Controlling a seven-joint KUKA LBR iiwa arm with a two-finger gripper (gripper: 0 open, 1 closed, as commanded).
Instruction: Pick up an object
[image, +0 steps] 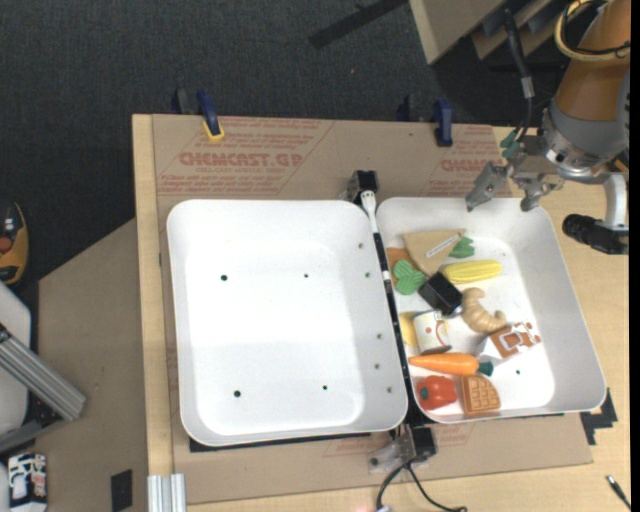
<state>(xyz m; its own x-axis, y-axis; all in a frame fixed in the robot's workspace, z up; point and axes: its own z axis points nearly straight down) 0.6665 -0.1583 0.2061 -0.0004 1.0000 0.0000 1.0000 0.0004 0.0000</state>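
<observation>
The gripper (508, 190) is hovering with its fingers spread apart and nothing between them, above the far rim of the right bin (570, 310). The toy foods are lying below it in that bin: a yellow corn cob (472, 270), a carrot (445, 364), a waffle (481, 396). A good pick probably means descending straight over the corn cob, which is sitting fairly apart from its neighbours, and straddling its narrow width.

A: Where is the arm?
B: It comes in at the top right, grey with its orange band above the wrist, angled down and leftward.
A: And the gripper (509, 195)?
B: Its two fingers (482, 190) are spread apart, pointing downward, with nothing between them
</observation>
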